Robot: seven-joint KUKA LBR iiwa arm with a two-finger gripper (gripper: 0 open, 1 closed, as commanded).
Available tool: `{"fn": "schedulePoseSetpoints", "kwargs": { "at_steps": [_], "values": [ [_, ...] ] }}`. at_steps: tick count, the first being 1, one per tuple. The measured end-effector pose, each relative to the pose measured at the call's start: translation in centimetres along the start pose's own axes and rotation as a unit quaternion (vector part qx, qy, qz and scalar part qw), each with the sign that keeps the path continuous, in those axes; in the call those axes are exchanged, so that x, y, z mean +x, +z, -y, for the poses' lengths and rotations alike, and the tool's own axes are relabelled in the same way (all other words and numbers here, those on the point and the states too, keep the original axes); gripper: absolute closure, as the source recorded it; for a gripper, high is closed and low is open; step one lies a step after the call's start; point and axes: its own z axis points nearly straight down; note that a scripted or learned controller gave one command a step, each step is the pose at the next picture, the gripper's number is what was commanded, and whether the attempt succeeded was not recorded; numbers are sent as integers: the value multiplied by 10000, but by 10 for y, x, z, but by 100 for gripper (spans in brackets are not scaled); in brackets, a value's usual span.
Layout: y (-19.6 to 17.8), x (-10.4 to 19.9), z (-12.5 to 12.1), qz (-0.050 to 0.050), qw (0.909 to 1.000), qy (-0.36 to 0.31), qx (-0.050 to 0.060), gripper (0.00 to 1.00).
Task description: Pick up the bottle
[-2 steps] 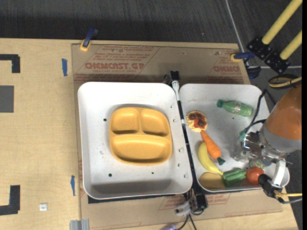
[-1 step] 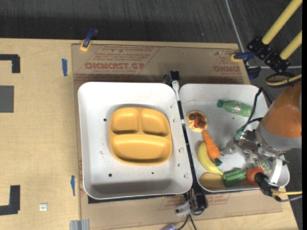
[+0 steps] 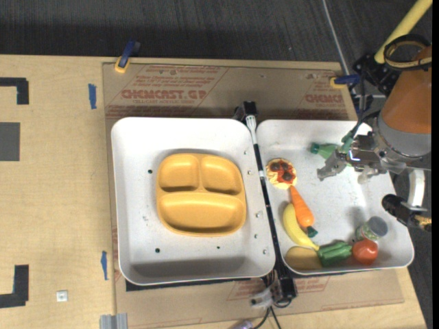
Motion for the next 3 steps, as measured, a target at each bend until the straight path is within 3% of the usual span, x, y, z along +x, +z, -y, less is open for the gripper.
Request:
{"fn": "schedulePoseSetpoints", "kwargs": {
  "at_steps": [1, 2, 3],
  "values": [
    [-103, 14, -91, 7, 9901, -1405, -11, 0],
    [90, -48, -66, -2, 9751, -2216, 10, 0],
    [111, -39, -117, -50, 9873, -1572, 236, 0]
  ]
}}
